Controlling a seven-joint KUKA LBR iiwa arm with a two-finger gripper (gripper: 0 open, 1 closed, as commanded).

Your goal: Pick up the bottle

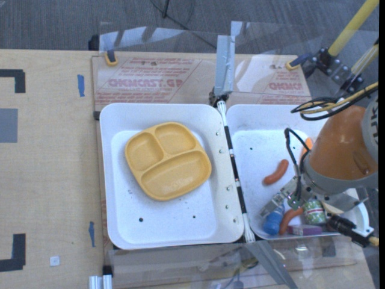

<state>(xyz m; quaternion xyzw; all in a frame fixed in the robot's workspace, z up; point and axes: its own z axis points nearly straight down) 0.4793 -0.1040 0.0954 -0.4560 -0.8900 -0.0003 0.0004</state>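
Item: bottle (274, 223), taken to be the small blue-bodied piece with a pale grey end. It lies in the near-left corner of the right bin (264, 122), close to the near wall. Identification is provisional, since the object is small and partly overlapped. Long axis: appears to run from near-right to far-left, with the pale end pointing toward the divider between the bins; judged, not certain. Tool (293, 202): at the end of the arm (343, 149), low over the same corner. The bottle lies just to the tool's near-left, very close, and possibly touching; contact cannot be confirmed. Tool state: cannot tell whether spread or pressed together, as the wrist and orange band cover most of it; nothing is visibly pinched. Neighbours: a green-patterned item (313, 211) and a purple item (308, 228) sit just right of the bottle, with a thin orange-red piece (293, 214) between them and the tool. All are crowded together, so a closing grasp could catch the wrong thing. A sausage (275, 172) lies apart, further back in the bin. Left bin (114, 161): holds a yellow divided plate (168, 160), well clear of the work. Hidden: the right half of the right bin lies under the arm. Both bins rest on the table (42, 179).
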